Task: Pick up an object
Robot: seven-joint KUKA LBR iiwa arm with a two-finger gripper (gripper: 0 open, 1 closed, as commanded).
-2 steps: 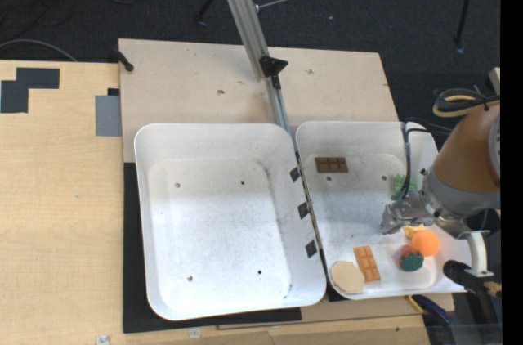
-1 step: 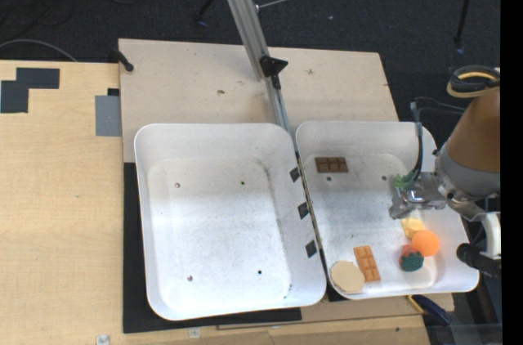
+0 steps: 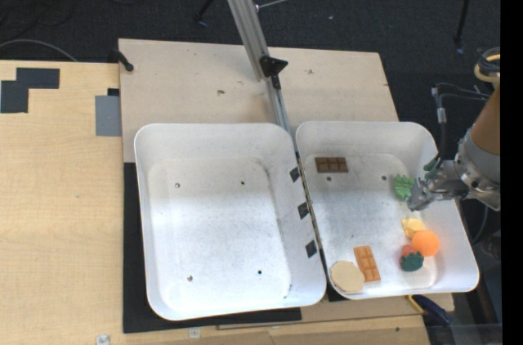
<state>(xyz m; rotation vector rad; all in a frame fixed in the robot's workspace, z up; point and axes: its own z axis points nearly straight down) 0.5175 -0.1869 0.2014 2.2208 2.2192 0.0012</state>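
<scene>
Two white bins side by side on the tabletop (image 3: pixel 73 196). Left bin (image 3: pixel 214 217) w/ just its speckled floor showing. Right bin (image 3: pixel 372 143) is the landmark: brown choc-bar-looking block (image 3: pixel 332 165) near its far wall, green leafy toy (image 3: pixel 402 187) by its right wall, and along the near-right corner a small yellow piece (image 3: pixel 413 226), an orange ball (image 3: pixel 425 243) touching it, and a red-and-green item (image 3: pixel 411 259) just below the ball. Near wall: an orange wafer-like slab (image 3: pixel 366 263) w/ a round tan disc (image 3: pixel 347 277) touching it on the left.

Light wood tabletop to the left of the bins, paler board behind them, black mat under them. A slanted alu rail (image 3: pixel 245 20) rises from behind the right bin's far-left corner. Dark floor w/ cables beyond.

The hand (image 3: pixel 421 196) sits over the right bin's right wall, just beside the green toy, above the yellow piece. Can't tell how it stands or if it touches anything – too small and dark.
</scene>
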